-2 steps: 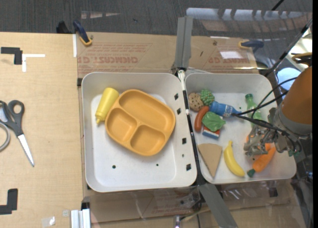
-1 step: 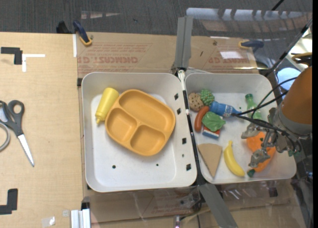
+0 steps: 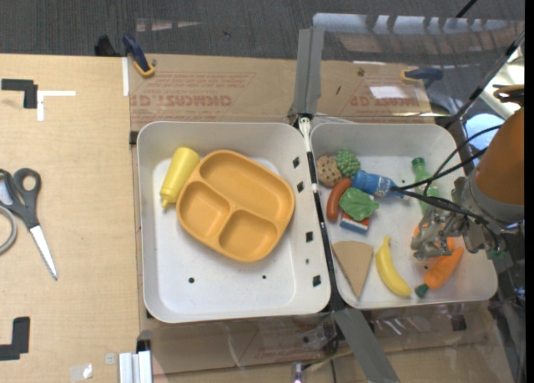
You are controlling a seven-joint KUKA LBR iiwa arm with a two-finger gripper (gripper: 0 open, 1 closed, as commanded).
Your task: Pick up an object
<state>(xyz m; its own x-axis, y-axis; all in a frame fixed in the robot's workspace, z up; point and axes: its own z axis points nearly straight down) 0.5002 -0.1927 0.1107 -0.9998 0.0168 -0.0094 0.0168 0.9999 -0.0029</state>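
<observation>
Carrot (image 3: 444, 267) near right bin (image 3: 400, 133) edge, pincer (image 3: 430, 242) just above, banana (image 3: 390, 268) beside

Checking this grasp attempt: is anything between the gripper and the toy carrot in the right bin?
Nothing visible. The gripper hangs directly over the toy carrot near the right bin's right side; the banana lies clear to its left.

Partly hidden and cut-off things around the right bin.
The hand (image 3: 432, 238) covers the upper end of the orange carrot (image 3: 442, 268); its fingers blur into cables, unreadable. The arm (image 3: 509, 168) is cut off at the right edge. Scissors (image 3: 25, 214) are clipped at the left.
</observation>
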